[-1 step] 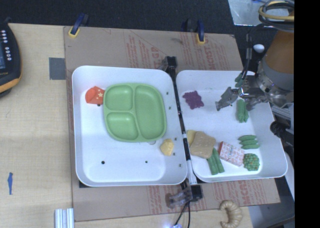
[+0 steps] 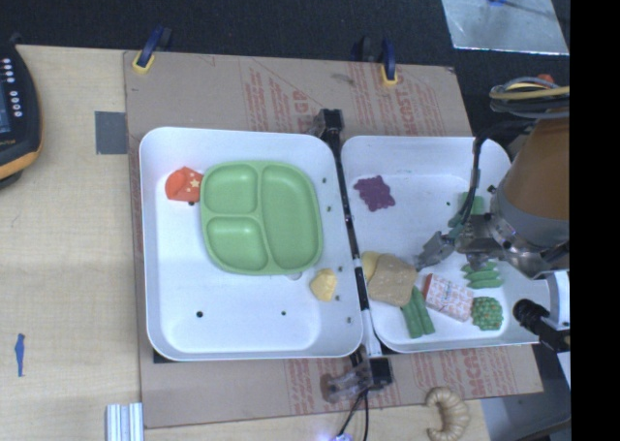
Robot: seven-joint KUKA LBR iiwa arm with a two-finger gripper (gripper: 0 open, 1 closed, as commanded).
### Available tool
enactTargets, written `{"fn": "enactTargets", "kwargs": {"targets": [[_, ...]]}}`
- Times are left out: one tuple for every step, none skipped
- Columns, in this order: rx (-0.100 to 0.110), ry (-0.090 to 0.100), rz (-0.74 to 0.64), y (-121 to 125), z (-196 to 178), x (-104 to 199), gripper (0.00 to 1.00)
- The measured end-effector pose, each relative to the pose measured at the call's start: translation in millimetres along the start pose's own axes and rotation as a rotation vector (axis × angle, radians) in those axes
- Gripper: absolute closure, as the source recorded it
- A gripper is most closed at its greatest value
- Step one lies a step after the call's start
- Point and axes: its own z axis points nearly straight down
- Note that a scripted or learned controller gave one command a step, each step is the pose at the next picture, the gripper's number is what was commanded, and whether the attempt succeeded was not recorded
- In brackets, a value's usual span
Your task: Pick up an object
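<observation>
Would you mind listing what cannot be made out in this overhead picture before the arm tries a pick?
- Gripper: dark and small in the camera view; finger state unreadable.
- Grey arm with orange band: cut off by the right edge.
- Green flat piece in the right white bin: partly hidden under the wrist.
- Red-and-white printed packet: print too small to read.

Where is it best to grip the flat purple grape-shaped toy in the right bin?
The flat purple grape-shaped toy lies alone on the right bin's floor. Probably come straight down from above and pinch across its narrower width; its low, flat shape offers only its edges.
</observation>
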Motion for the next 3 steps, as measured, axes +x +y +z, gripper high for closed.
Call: {"fn": "enactTargets", "kwargs": {"targets": [[-0.007, 0.0, -0.002, -14.6, 67.2, 2.3, 0.0], [-0.01, -0.002, -0.005, -13.6, 54.1, 0.8, 1.0], [-0.01, -0.002, -0.005, -13.7, 54.5, 0.9, 0.0]]}}
